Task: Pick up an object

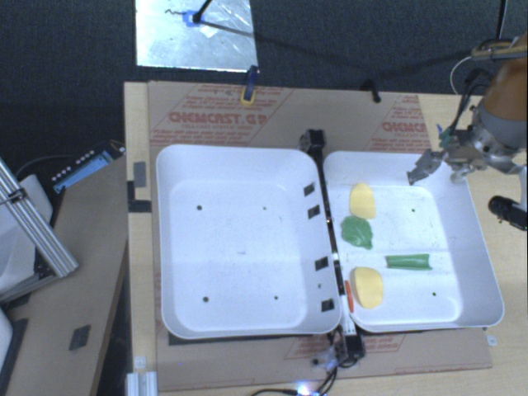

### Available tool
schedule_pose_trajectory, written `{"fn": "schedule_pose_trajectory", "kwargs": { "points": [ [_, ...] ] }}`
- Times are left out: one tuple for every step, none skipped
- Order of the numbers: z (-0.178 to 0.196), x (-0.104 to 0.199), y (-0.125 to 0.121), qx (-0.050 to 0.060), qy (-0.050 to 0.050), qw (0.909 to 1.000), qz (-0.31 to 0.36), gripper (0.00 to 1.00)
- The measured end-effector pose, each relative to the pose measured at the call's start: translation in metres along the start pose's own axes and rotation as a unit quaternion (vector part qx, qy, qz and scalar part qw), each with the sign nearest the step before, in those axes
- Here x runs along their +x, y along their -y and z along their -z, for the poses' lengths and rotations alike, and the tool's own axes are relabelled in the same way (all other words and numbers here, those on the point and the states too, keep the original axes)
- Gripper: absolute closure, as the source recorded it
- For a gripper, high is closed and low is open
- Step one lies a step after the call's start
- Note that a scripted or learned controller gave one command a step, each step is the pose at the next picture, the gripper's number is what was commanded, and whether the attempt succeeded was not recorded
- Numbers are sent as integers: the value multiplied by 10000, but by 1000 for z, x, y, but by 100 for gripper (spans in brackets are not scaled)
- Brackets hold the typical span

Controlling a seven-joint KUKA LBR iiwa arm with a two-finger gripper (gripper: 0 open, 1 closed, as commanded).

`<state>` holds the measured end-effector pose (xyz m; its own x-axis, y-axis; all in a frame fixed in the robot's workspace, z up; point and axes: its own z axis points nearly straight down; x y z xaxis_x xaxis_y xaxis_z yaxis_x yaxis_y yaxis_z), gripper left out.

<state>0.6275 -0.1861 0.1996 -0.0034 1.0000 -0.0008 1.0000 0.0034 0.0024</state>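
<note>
The right bin (474, 246) is holding two yellow pieces (362, 200) (368, 287), a green leafy piece (357, 232) and a green strip (407, 261), while the left bin (177, 221) is sitting beside it. The gripper (429, 167) is hovering over the right bin's far rim holding nothing, its opening impossible to tell. Red "CHEMCAST GP" lettering (216, 116) is showing on the brown board (330, 110) underneath.

This looked like a robotics lab. Two white bins (239, 246) sat clamped side by side on a board (272, 110) stamped "CHEMCAST GP", laid over a plain bench (82, 304). A grey arm (503, 114) reached in from the right. Aluminium framing (33, 229) stood at the left, cables (330, 56) crossed dark carpet, and a foil-like sheet (194, 23), perhaps a calibration target, lay beyond.
</note>
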Motion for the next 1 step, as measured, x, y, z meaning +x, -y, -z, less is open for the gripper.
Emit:
{"fn": "schedule_pose_trajectory", "kwargs": {
  "points": [
    [11,0,-1,-19,3,10000,17,100]
  ]
}}
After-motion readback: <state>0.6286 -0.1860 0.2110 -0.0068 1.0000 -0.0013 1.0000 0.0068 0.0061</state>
